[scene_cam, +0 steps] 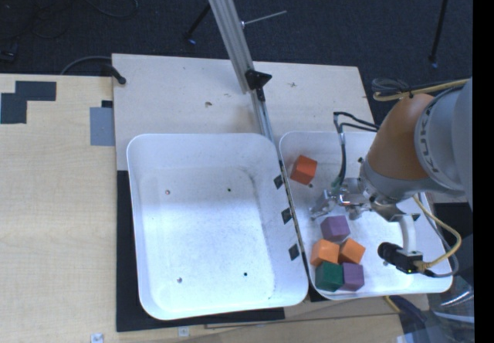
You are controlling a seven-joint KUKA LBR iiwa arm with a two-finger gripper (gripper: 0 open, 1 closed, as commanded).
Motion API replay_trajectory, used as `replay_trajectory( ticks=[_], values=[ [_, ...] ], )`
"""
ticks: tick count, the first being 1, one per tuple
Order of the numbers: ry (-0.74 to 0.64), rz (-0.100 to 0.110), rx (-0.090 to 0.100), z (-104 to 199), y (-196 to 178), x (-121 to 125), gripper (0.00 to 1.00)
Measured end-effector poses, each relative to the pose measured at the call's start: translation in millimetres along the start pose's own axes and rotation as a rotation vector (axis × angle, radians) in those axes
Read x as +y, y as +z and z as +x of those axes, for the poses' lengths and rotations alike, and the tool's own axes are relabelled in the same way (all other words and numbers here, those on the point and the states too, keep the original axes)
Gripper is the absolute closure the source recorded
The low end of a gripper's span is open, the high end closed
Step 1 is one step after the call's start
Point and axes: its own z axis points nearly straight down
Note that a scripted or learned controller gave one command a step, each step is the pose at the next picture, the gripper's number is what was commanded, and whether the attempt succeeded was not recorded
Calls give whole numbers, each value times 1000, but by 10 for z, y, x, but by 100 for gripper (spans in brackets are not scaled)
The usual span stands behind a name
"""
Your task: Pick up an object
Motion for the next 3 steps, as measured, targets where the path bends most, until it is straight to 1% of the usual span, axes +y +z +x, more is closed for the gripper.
replay_trajectory(
  ticks=[1,2,3],
  values=[
    [6,-2,-1,204,-11,-554,0],
    [0,1,0,9,-90,-29,0],
    [2,-4,-1,96,-9,-441,0]
  ],
)
